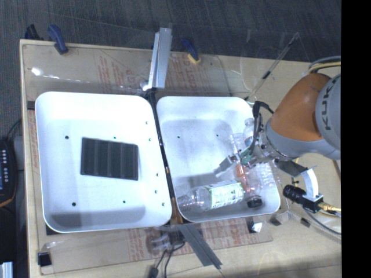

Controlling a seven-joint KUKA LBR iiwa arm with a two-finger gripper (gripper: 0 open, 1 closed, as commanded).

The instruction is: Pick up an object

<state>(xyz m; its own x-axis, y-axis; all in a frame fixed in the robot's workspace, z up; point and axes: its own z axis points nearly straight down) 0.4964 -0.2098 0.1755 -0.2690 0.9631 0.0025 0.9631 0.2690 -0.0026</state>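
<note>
Wooden table carries two white bins; a clear plastic bottle lies on its side along the right bin's near wall. Whether the tool grips anything I cannot tell. Best approach: descend across the bottle's middle, squarely.

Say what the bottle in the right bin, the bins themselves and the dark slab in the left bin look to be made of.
Bottle: most likely clear thin plastic; the bin floor shows through it, and it carries a pale label band and a dark cap.
Bins: white moulded plastic by the look, smooth with a soft sheen and rounded corners.
Dark slab: matt black, ribbed in strips; perhaps rubber or foam, hard to tell.
</note>
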